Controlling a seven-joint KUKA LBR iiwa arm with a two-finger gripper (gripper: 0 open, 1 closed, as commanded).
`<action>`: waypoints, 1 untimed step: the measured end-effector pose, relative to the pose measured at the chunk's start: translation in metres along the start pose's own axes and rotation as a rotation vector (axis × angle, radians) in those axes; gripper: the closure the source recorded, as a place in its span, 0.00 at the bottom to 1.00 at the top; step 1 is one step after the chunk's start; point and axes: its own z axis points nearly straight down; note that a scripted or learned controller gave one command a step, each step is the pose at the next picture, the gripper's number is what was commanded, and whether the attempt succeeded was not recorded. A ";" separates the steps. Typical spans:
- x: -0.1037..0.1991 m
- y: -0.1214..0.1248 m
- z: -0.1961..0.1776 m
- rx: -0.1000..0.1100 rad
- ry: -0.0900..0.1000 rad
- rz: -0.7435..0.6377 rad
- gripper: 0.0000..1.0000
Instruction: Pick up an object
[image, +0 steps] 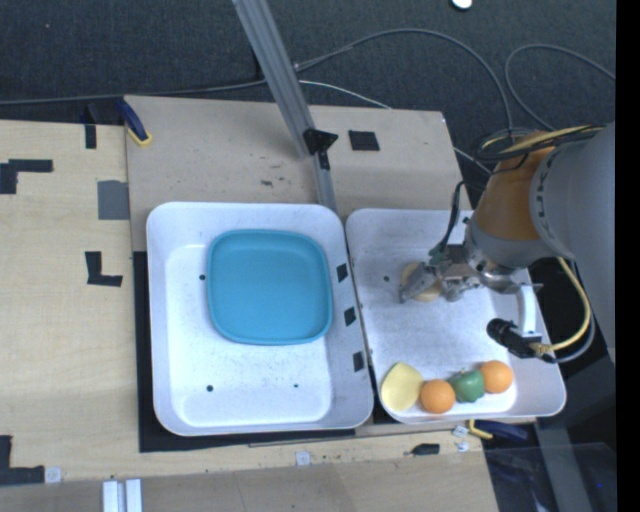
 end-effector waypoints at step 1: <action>0.000 0.001 -0.013 -0.003 0.000 0.000 1.00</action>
